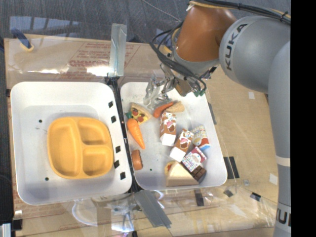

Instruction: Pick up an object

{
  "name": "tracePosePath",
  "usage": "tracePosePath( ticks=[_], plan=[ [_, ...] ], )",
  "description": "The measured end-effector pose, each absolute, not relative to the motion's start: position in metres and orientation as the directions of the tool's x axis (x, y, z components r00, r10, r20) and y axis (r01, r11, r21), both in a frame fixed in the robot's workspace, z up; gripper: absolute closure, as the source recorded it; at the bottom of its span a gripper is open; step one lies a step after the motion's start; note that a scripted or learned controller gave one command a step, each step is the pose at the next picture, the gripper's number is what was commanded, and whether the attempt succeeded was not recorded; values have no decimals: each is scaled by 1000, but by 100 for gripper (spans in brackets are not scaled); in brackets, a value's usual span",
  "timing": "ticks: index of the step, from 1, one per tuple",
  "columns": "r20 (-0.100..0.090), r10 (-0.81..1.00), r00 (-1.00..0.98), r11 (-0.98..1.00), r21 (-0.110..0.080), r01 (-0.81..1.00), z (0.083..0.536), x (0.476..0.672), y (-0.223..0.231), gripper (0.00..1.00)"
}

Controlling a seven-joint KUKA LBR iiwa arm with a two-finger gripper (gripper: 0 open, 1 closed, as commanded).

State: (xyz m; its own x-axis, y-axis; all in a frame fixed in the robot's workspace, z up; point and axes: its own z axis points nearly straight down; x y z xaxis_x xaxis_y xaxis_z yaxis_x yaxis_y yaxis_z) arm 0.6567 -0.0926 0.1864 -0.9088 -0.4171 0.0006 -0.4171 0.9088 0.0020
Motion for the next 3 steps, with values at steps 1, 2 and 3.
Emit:
tracePosePath(
  ticks=[1,2,3],
  plan=[
    [1,-231,-973,973,-1,-231,162,652,-157,100],
    [1,-231,-973,973,-1,-231,162,652,-157,0],
    [-6,-137,-991,991,-2,-137,95,627,-114,0]
  ],
)
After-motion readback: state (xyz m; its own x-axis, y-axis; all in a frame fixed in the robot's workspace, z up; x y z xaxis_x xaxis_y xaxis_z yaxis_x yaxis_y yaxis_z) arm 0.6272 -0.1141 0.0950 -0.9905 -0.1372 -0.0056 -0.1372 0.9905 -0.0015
